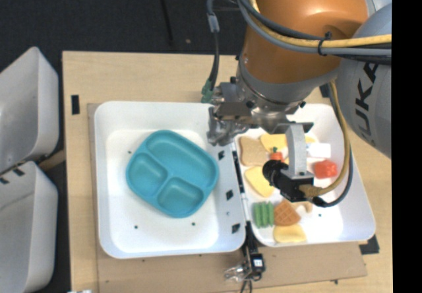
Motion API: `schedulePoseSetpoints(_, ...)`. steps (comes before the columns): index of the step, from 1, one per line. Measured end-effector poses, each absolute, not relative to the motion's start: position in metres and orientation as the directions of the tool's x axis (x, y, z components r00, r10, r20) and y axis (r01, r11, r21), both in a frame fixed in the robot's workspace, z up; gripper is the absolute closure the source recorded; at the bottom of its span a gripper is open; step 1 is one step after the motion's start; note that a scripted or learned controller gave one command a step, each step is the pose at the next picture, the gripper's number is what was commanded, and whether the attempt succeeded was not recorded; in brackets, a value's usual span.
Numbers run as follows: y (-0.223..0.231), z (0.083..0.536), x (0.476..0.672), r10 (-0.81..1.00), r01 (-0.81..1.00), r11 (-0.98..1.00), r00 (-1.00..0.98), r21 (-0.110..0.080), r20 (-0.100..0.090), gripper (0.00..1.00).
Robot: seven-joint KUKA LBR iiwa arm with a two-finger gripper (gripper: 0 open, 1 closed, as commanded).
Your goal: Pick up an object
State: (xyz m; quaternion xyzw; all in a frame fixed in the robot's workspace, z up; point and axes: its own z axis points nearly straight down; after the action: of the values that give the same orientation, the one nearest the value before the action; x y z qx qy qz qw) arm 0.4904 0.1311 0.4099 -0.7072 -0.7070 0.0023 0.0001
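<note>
My jaws hang low over the wall where the two bins meet, toward its far end. My own wrist crowds the view, so I cannot tell whether they are spread or pressed together. My gripper (221,133) sits right at the left bin's right edge, and I make out nothing between the jaws. I judge the pick as not yet done: every object I can see lies in a bin, so both the grasp and the lift remain.

The bench (79,80) carries both bins side by side. The left bin (132,226) holds one thing, a blue plate (173,173) with three compartments. It lies flat near the bin's middle, with its right rim near the shared wall and my gripper. It is the closest candidate, though to my mind it is broad and shallow for a two-jaw pinch.

The right bin (349,219) holds a cluster of small toy foods, from its left edge to its middle:
- A bread slice (250,150) lies toward the far left.
- A pale yellow piece (258,185) lies just in front of the bread slice.
- A waffle piece (287,214) lies nearer the front edge.
- A yellow wedge (290,234) lies almost against the front edge.
- A red piece (324,169) lies toward the middle.
- A green piece (263,214) lies just beside the waffle piece.
- A white block (319,151) lies just behind the red piece.
</note>
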Motion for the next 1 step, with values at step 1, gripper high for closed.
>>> schedulePoseSetpoints(1, 0.0657, 0.2654, 0.4881, 1.000, 1.000, -0.007, 0.007, -0.016, -0.006, 1.00)
